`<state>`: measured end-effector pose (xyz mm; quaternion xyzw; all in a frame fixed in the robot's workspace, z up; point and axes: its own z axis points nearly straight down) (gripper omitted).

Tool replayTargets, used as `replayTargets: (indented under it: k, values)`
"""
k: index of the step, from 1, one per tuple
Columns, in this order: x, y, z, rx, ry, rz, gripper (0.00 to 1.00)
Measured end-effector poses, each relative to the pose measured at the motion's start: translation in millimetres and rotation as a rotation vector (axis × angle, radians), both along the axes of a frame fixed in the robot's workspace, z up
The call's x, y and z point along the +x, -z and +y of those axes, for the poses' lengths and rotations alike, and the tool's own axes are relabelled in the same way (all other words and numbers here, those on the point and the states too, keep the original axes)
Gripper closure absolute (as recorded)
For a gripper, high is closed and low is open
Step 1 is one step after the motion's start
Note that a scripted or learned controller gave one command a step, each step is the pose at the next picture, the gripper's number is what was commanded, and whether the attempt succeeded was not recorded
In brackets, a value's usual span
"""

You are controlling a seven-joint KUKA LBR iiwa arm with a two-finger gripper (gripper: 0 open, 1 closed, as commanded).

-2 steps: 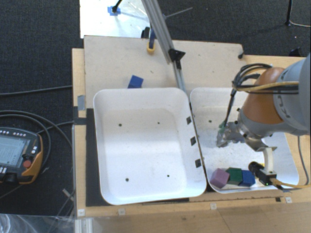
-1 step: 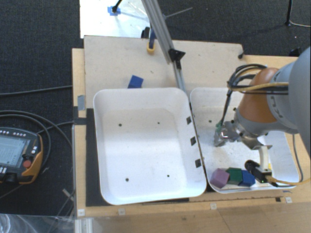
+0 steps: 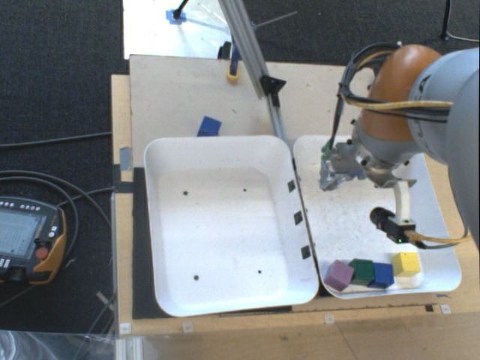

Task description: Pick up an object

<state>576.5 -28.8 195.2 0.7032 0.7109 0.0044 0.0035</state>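
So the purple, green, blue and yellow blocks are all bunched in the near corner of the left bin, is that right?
Not quite: the camera view shows the purple block, green block, blue block and yellow block bunched along the near edge of the right bin, not the left one.

One fixed camera looks down on me at a slant from above the bench (image 3: 180, 96), far enough back to take in both white bins (image 3: 225, 223). My claw (image 3: 332, 177) sits right of centre, my arm (image 3: 420, 103) entering from the right.
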Motion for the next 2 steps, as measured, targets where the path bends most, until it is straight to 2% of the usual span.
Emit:
replayTargets:
  k: [1,2]
  values:
    - [26.3,-11.2,48.5,0.001,0.001,0.006,1.0]
    - [60.4,-12.4,120.4,0.001,-0.001,0.006,1.0]
